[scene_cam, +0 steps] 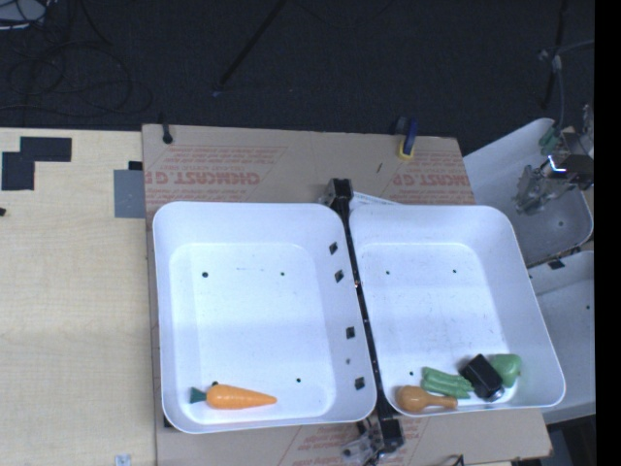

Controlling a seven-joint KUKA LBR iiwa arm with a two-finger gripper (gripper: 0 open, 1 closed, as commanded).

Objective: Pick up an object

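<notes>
An orange carrot (239, 396) with a green top lies in the left bin (184, 231), near its front left corner. In the right bin's (437, 226) front right corner sits a cluster: a yellow-orange pear-shaped toy (423, 400), a green pea pod (445, 382), a small black block (482, 376) and a light green piece (506, 365). The gripper (545, 184) hangs at the far right, outside the right bin and beyond its back right corner, well away from every object. Nothing is seen in it.
A black divider (351, 299) with clips joins the two bins. They rest on brown cardboard (291, 168) on a pale wooden bench (68, 289). A blue and yellow clamp (407, 138) sits at the cardboard's back edge. A grey curved surface (568, 260) lies right of the bins.
</notes>
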